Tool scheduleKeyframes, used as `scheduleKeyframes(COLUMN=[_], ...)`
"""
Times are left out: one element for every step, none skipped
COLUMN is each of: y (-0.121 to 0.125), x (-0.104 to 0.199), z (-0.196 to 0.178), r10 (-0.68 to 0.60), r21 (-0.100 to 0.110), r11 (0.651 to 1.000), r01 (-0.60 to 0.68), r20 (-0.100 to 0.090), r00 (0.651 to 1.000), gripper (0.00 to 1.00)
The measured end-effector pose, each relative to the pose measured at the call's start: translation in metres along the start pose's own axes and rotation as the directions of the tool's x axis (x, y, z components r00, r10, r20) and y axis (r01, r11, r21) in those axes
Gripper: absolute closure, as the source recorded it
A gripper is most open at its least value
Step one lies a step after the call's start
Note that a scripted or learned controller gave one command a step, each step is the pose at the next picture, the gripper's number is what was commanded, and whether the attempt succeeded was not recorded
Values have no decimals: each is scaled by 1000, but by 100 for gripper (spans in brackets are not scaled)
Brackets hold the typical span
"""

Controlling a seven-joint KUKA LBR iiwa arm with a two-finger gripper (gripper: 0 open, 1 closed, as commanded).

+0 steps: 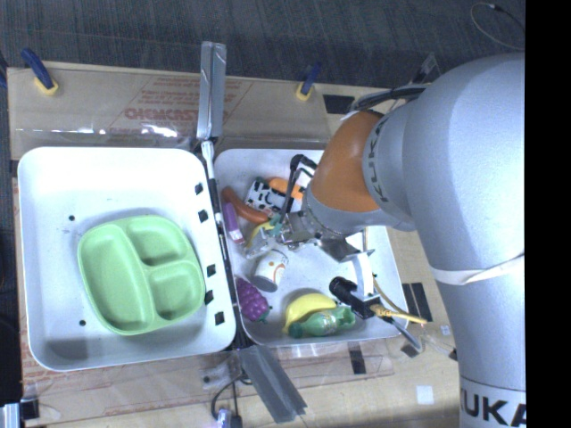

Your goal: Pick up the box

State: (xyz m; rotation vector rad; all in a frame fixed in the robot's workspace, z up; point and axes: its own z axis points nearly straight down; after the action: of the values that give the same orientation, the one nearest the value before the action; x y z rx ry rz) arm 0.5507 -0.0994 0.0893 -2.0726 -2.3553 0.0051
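The gripper point(284, 224) hangs low among clutter near the right bin's point(385, 248) left wall. I cannot tell its state or whether it grips anything.

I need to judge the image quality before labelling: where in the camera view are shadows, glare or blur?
In the camera view, the arm shades the right bin; the left bin is bright, nearly washed out, with a soft shadow beside the green tray; the small things near the gripper look soft and hard to tell apart.
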Motion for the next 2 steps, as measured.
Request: scheduleKeyframes(y=[28,84], x=[-68,-13], z=[-78,-8], r10=[-123,94], r21=[-2,-12], r11=[992,996], r01=[123,-94], r20=[0,2], r00=[992,996], gripper=[0,0])
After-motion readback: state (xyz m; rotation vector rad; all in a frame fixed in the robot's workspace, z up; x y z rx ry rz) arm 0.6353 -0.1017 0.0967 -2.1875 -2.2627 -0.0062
